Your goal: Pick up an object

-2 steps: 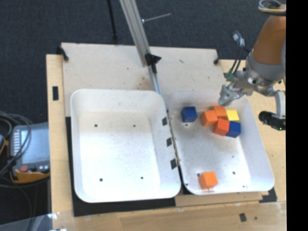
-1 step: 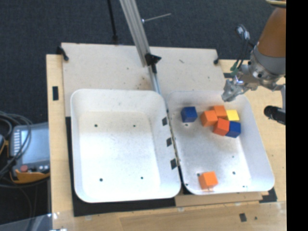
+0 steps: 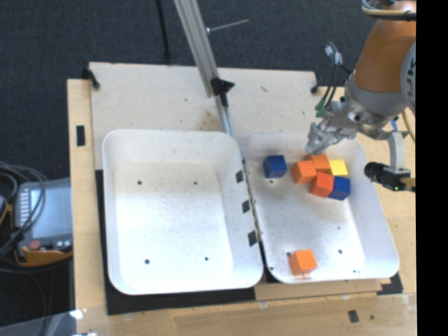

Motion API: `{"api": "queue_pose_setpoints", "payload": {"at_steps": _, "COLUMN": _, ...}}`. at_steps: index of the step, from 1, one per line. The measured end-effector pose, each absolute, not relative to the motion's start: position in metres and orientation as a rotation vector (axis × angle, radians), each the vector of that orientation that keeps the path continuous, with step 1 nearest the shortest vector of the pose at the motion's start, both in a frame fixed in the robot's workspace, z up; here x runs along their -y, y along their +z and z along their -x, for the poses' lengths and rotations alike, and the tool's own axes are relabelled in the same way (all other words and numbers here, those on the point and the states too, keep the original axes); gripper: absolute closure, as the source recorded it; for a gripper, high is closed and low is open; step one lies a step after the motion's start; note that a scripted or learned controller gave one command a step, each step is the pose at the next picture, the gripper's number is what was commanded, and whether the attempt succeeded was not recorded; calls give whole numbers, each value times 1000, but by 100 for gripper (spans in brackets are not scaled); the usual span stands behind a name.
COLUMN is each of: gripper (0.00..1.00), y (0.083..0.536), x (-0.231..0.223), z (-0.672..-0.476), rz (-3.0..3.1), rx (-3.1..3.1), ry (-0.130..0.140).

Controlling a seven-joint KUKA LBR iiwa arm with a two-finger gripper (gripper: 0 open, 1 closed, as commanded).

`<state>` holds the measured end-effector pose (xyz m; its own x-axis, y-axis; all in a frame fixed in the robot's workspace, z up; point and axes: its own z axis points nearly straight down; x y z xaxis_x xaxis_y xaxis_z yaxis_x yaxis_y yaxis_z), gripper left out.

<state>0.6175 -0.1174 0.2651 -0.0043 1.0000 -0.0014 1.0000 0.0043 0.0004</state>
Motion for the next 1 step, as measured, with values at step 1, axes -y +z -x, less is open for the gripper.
{"api": "queue_pose_setpoints", "payload": {"at_steps": 1, "gripper": 100, "y": 251, "x": 69, "z": -605, "rz": -2218, "rx": -2224, "ry": 0}}
